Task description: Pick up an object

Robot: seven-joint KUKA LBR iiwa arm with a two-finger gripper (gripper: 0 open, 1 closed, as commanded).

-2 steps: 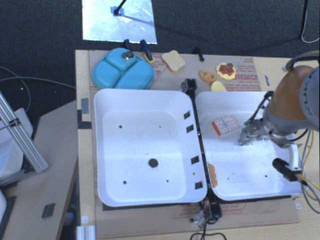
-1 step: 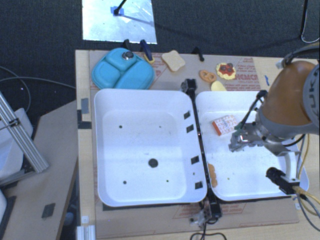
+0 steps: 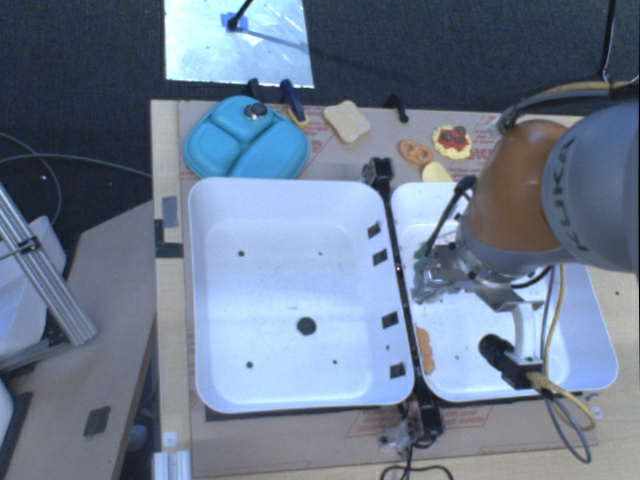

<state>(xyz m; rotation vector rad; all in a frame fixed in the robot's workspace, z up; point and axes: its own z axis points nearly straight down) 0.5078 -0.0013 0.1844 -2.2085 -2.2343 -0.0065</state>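
Single fixed camera above bench [image 3: 170,268], looking down at slant. Far edge of bench toward frame top, near edge toward bottom. Both white bins in frame: left bin [image 3: 290,203] near centre, right bin [image 3: 600,348] toward right side. Arm [image 3: 560,198] enters from right, large in frame, nearer lens than bins. Dark floor past far edge. Mid-range framing, whole bench width covered.

Two bins are sitting side by side on the surface [image 3: 170,268]: the left bin [image 3: 295,293] and the right bin [image 3: 590,343]. Behind them a divided tray [image 3: 245,140], toast slice [image 3: 347,121], pretzel [image 3: 414,151] and small pizza [image 3: 452,141] are lying.
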